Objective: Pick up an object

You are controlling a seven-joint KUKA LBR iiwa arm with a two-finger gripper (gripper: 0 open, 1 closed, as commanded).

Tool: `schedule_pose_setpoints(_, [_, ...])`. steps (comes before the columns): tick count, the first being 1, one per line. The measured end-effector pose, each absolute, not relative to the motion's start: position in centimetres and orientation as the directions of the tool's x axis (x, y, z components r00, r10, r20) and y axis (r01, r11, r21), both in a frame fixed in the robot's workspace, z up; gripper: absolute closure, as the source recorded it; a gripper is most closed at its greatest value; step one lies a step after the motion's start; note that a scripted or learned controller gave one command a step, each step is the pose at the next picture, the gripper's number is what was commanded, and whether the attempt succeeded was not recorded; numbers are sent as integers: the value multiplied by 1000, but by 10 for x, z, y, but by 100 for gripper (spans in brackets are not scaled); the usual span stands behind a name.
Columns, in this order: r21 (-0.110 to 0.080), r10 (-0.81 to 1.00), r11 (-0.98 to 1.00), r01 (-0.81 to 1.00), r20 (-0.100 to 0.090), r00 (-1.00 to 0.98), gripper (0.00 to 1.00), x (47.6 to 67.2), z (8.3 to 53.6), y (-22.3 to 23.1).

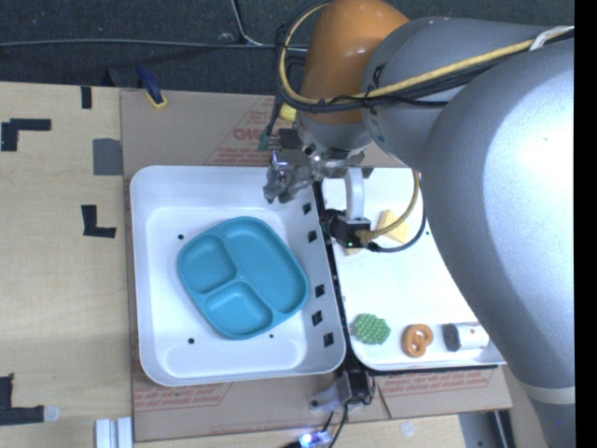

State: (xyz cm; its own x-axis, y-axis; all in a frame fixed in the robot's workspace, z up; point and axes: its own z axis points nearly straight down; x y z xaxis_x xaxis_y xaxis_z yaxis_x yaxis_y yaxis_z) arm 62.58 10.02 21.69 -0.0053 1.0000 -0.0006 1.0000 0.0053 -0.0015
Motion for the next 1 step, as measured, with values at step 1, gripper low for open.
schedule_pose_setpoints(1, [-2,1000,2,1000,-1,-2,0,625,218,98])
